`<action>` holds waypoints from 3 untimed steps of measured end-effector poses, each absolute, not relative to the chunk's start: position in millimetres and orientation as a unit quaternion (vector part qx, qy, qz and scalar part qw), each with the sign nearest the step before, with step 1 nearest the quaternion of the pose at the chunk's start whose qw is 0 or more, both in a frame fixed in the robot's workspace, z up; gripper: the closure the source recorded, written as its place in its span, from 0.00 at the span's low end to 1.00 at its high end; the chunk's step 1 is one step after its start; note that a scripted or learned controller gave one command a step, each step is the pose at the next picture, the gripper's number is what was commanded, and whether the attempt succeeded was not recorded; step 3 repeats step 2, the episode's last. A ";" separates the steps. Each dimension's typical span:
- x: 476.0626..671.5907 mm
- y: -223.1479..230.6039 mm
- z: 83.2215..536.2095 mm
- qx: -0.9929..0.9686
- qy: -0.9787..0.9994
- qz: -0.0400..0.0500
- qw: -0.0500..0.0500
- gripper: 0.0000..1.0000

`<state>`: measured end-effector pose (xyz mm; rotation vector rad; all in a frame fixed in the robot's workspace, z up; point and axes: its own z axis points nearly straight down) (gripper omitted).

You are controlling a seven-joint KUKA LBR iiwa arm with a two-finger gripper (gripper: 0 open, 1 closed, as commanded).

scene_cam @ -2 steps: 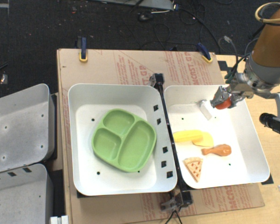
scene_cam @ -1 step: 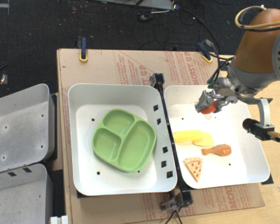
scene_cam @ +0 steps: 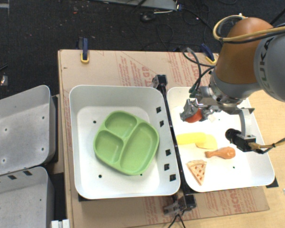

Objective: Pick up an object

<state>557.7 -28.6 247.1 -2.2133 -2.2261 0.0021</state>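
Note:
My gripper (scene_cam: 193,113) hangs over the upper left part of the right bin (scene_cam: 256,175). A small red-orange object (scene_cam: 193,118) shows between its fingers, and the gripper is shut on it. Below it in the same bin lie a yellow banana-like piece (scene_cam: 195,139), an orange chicken drumstick (scene_cam: 220,153) and a pizza slice (scene_cam: 197,170). A green divided plate (scene_cam: 126,142) lies in the left bin (scene_cam: 85,103).
A black camera bracket (scene_cam: 241,139) juts from the arm over the right bin's right side. A black divider with clips (scene_cam: 168,127) runs between the bins. White bin lids (scene_cam: 19,127) lie at the far left. Cables trail at the back.

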 end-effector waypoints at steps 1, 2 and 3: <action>547.8 21.3 232.3 -0.705 -0.709 0.001 0.001 1.00; 542.3 69.7 240.8 -0.704 -0.710 -0.001 0.000 1.00; 542.3 69.7 240.8 -0.704 -0.710 -0.001 0.000 1.00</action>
